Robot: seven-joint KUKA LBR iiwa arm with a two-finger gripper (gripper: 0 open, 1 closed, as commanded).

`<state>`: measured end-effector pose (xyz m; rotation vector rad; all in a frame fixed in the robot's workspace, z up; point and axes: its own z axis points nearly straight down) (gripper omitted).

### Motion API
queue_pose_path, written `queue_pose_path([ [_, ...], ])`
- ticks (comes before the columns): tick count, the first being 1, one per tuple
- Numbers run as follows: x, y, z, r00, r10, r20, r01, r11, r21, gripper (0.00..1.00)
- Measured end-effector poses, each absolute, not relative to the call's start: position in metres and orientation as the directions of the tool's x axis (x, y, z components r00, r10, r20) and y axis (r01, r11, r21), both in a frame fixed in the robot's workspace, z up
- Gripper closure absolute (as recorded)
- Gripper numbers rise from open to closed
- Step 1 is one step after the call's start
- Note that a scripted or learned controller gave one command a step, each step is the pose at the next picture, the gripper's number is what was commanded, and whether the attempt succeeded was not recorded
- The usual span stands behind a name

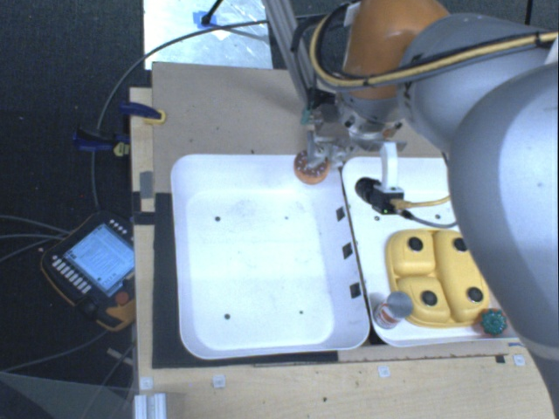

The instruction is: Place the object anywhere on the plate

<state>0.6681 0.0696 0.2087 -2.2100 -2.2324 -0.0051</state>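
Small brown round object (309,168) sits at the left bin's (253,260) top-right rim, directly beneath the end effector (321,147); whether it grasps it, I cannot tell. Yellow tray (434,278) occupies the right bin.

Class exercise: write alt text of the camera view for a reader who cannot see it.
A grey robot arm reaches in from the right, its pincer at a small round brown object over the left white bin's far right corner. The right bin holds a yellow sectioned plate.
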Motion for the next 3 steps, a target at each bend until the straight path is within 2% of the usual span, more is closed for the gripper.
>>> queue_pose_path([
  [1, 0.657, 0.114, 0.215, -0.010, 1.000, 0.002, 1.000, 0.010, 0.001, 1.00],
  [2, 0.653, 0.163, 0.229, -0.010, 1.000, 0.003, 1.000, 0.010, 0.003, 1.00],
  [3, 0.652, 0.222, 0.219, -0.010, 1.000, 0.003, 1.000, 0.010, 0.002, 1.00],
])
